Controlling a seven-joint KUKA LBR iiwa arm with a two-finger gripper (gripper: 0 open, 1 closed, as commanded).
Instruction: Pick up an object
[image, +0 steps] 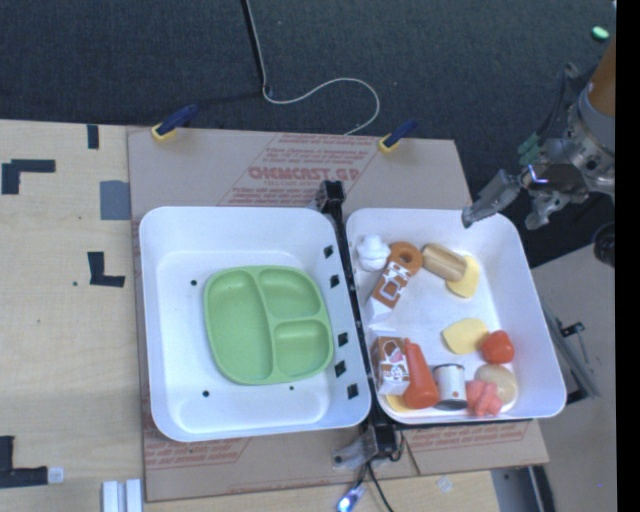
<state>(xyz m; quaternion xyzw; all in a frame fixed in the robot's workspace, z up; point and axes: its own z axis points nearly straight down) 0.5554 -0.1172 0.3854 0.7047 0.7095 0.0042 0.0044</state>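
Pincer: the grey two-finger pincer (505, 200) sits at the upper right of the frame, just over the far right corner of the right shallow white bin (535, 300); its fingers look spread apart, with nothing between them.
Right bin: a jumble of toy food, with a tan bread roll (443, 262) near the top, a red tomato-like ball (497, 347) at the right, and an orange carrot-shaped piece (420, 383) at the bottom.
Left bin: the left shallow white bin (170, 300) holds a light green divided plastic plate (268, 324) lying flat at its centre.
Bench: a wooden bench (60, 330) with a brown cardboard sheet (290, 170) under both bins.
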